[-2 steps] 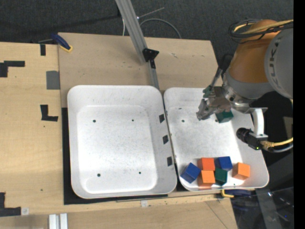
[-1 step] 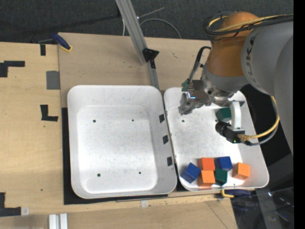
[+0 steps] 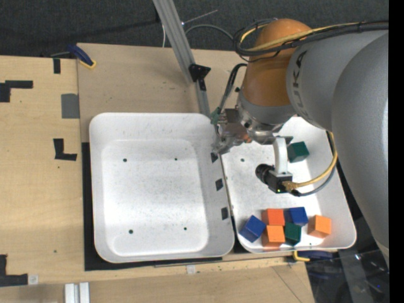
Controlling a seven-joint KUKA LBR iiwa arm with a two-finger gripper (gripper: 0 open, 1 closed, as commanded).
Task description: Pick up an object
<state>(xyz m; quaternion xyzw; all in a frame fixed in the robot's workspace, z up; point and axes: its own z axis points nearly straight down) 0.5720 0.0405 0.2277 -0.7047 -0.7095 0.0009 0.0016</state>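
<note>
Wooden bench (image 3: 38, 188) carrying left bin (image 3: 95, 131) and right bin (image 3: 246, 188) just beside each other. Gripper (image 3: 230, 134) over right bin's upper left corner, near the shared rims; grip state not discernible. Block cluster (image 3: 275, 217) along right bin's lower edge, green block (image 3: 298, 150) apart at upper right, open floor between.

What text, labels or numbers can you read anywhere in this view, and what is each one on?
On the grey arm casing: pale lettering, too slanted and blurred to read.
On the bench: black tape marks, no letters.
On the coloured blocks, the left bin and the right bin: no print visible.
</note>
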